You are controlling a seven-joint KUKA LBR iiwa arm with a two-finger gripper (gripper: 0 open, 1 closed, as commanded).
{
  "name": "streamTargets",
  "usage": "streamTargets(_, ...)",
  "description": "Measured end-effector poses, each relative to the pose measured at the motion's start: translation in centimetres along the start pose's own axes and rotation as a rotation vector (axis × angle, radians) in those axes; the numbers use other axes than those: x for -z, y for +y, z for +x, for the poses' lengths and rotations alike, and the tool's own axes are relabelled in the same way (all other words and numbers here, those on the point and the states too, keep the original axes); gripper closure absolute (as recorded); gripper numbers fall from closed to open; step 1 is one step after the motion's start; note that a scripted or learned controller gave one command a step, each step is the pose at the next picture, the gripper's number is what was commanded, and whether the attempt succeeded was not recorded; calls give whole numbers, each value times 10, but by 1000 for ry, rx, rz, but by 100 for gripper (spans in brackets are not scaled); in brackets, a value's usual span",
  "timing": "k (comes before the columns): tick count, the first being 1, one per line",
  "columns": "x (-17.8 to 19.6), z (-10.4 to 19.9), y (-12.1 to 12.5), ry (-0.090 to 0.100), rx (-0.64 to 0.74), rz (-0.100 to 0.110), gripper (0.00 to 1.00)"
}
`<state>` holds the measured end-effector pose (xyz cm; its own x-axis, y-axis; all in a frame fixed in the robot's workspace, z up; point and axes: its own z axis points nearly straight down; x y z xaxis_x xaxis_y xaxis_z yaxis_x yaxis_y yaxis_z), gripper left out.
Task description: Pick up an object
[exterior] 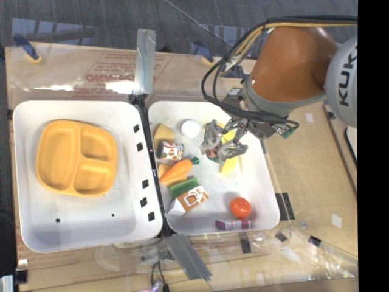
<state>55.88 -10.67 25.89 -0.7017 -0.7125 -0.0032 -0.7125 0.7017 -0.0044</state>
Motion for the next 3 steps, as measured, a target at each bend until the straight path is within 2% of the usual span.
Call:
streamTargets(1, -41, -46, -33, 2, 63, -6, 100)
streamTargets(2, -41, -86, -24, 0, 86, -3, 100)
streamTargets(3, -33, -125, -15, -1, 184, -2, 100)
